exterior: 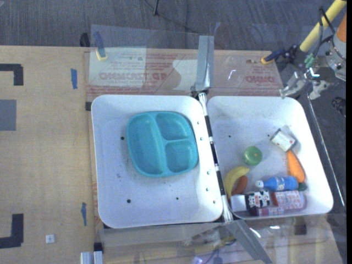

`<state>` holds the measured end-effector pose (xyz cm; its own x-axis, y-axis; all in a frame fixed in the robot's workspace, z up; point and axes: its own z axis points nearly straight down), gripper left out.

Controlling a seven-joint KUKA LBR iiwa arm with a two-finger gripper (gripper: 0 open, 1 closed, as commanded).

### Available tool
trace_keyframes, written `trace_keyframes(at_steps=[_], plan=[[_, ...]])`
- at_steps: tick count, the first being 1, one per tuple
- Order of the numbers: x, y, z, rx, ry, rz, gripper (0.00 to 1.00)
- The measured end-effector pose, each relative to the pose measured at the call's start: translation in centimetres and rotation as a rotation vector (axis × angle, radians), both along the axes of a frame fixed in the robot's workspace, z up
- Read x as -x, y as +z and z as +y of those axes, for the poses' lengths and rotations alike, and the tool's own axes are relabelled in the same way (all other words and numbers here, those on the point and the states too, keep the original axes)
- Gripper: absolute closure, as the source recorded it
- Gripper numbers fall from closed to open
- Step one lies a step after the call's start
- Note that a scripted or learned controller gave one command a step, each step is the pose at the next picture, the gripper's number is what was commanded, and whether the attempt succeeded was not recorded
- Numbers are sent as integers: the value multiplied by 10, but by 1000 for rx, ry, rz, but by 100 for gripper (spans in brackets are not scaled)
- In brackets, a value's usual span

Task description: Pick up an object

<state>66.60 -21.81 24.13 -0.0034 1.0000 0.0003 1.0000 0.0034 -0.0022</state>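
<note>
You are looking at a pale wooden bench [44,164] marked with black tape corners [15,73] and blue tape strips [73,78], far left of the gripper [300,84]; grey carpet [165,4] lies behind.

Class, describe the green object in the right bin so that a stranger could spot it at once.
Start at the right bin, the one crowded with small items. Near its middle sits the green apple, above the banana. It is the bin's only round green thing.
</note>
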Motion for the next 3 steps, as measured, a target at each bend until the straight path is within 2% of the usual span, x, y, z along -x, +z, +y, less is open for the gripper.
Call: trace_keyframes(at_steps=[1,2,3], plan=[[82,-135,3,-1,56,0,0],[83,-125,1,0,51,-1,100],[5,-19,47,2,-28,-1,100]])
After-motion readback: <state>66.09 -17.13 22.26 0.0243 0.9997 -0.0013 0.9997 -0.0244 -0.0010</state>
